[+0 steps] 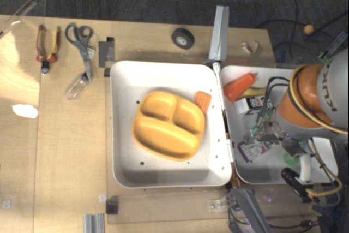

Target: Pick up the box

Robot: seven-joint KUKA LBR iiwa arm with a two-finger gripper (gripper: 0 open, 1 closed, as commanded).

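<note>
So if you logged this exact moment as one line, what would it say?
arm: over right bin | gripper: hidden under wrist | box: not identifiable | left bin: yellow tray, orange piece

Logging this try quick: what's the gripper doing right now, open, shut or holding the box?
Gripper: cannot be told. The arm hangs over the right bin and covers it.

The arm covers much of the right bin, hiding most of what lies in it. The gripper is buried among cables, its state unreadable. A small purple packet beneath it is too blurred to identify. The orange piece sits partly behind the yellow tray.
</note>
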